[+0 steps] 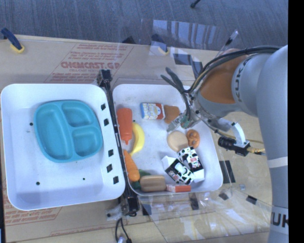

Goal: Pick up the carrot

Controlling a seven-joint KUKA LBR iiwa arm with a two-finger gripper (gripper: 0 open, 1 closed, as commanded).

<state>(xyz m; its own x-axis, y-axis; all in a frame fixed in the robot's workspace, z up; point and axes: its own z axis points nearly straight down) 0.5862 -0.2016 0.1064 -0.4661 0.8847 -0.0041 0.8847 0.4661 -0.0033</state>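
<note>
The carrot (131, 165) lies by the right bin's (213, 163) left wall, below the banana (138, 138). The gripper (185, 119) hovers mid-bin; its opening cannot be told.

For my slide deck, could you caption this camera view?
Arm hangs over the right bin of toy food; carrot lies by its left wall, blue tray in the left bin.
</note>
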